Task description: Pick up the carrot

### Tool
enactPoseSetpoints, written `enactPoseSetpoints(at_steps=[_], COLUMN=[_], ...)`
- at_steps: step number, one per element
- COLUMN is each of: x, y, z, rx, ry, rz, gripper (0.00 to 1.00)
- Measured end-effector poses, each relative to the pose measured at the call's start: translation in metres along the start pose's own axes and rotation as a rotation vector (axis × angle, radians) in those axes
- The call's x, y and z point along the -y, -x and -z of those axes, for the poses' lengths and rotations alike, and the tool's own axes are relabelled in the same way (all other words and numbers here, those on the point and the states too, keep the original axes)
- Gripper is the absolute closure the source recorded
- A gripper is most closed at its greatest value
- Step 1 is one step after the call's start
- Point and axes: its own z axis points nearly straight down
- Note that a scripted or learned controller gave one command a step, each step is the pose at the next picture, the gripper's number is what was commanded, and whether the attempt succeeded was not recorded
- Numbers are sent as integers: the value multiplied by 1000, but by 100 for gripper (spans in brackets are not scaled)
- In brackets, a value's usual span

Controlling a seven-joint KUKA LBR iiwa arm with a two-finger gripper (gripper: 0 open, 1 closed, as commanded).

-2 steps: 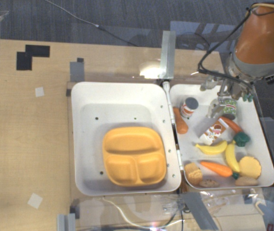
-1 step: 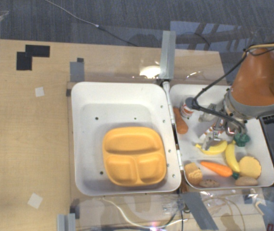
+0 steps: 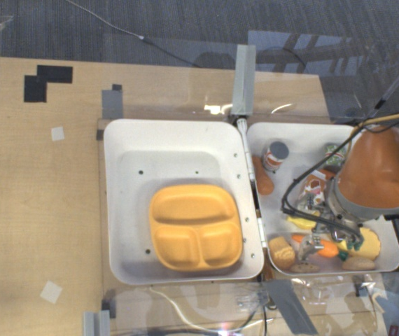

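Observation:
The carrot [image 3: 327, 250] is a small orange piece lying near the front of the right bin [image 3: 255, 152], partly hidden under the gripper. My gripper [image 3: 335, 243] hangs low right over it, below the arm's orange band [image 3: 371, 173]. Its fingers stand apart on either side of the carrot, open, and nothing is lifted. Black cables loop around the wrist and hide part of the bin's middle.
Crowding the carrot are a yellow banana-like piece [image 3: 372, 244], a round tan biscuit [image 3: 281, 251] and a brown lump [image 3: 359, 263]. A small can [image 3: 278, 153] and a reddish-brown item [image 3: 264, 181] lie further back. A yellow divided plate [image 3: 196, 226] sits in the left bin [image 3: 126, 187].

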Motion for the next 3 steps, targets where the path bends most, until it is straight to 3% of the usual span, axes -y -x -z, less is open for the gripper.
enactPoseSetpoints(at_steps=[1, 2, 3], x=[-1, 47, 58], y=[4, 2, 34], z=[13, 88, 193], rx=[9, -4, -4], ry=[-1, -1, 1], rz=[6, 395, 930], gripper=[100, 100, 100])
